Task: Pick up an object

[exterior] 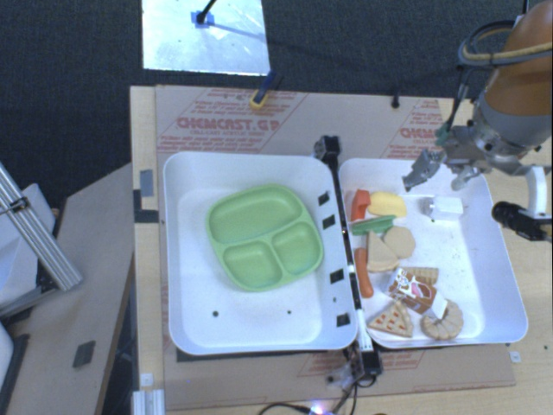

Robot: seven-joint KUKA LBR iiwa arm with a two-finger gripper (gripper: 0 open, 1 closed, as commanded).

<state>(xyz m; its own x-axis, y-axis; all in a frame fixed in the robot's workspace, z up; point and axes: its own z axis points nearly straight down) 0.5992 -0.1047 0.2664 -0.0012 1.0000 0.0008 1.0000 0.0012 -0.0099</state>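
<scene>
1. The bench [216, 124], tan with a protective cardboard-coloured sheet printed in red letters, carries both bins. A shiny square metal plate [206, 22] lies beyond its far edge.
2. Left shallow white plastic bin [186, 232]: it holds one pale green, three-compartment plastic tray [263, 236], lying flat and slightly rotated, near the bin's middle.
3. Right shallow white plastic bin [492, 284]: all the small toy food pieces sit here, mostly along its left half.
4. My arm [518, 76], grey with the orange band, comes in from the upper right and hangs over the far right corner of the right bin.
5. My two-finger gripper [441, 173] sits above the bin's far end. The two fingers stand apart, one toward the yellow piece, one farther right. Nothing lies between them.
6. Small white block [445, 206], just below the gripper, apart from the other pieces.
7. Yellow rounded toy piece [387, 204] next to a red-orange piece [360, 204], with a green strip [373, 226] just below them.
8. Tan round slices [389, 247], mid-bin; an orange carrot-like stick [364, 279] lies along the left wall.
9. Near end: a brown-and-white printed piece [413, 288], a pizza-like wedge [391, 320], a tan cookie-like round [443, 320].
</scene>
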